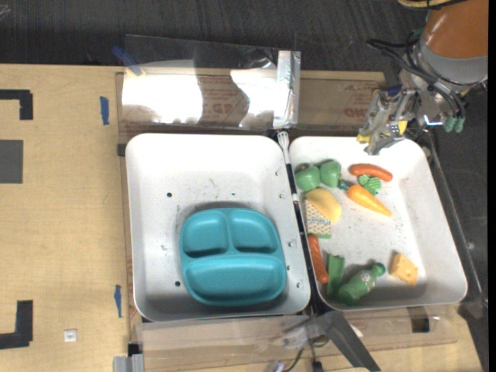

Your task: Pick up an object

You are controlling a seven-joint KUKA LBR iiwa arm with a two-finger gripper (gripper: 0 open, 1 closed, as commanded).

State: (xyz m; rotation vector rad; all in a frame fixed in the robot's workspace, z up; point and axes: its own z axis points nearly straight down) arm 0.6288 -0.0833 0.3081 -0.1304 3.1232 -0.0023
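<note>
On the bench: two shallow white bins are sitting side by side on a tan wooden surface, seen from above at a slant.
Left bin [147,169]: it is holding one teal divided tray [231,256], lying flat toward the near side, with two small compartments at the back and one long one at the front.
Right bin [422,208]: it is holding a scatter of small toy foods.
Far left of that bin: a green pepper-like piece [318,174] is lying just beside a pale yellow piece [324,204].
Far middle: an orange carrot [368,198] is lying at a slant, with a red-orange piece [372,172] just behind it.
Left wall: a thin red-orange stick [317,258] is lying along the wall between the bins.
Near side: a dark green piece [358,283] is resting close to the front wall, and a yellow cheese wedge [403,268] is sitting to its right, apart from it.
Arm: it is reaching in from the upper right, orange band showing at the frame's corner.
Gripper [380,139]: it is hovering over the far rim of the right bin, above and apart from the toys; nothing is showing between its tips, and whether they are spread or pressed together cannot be made out.
</note>
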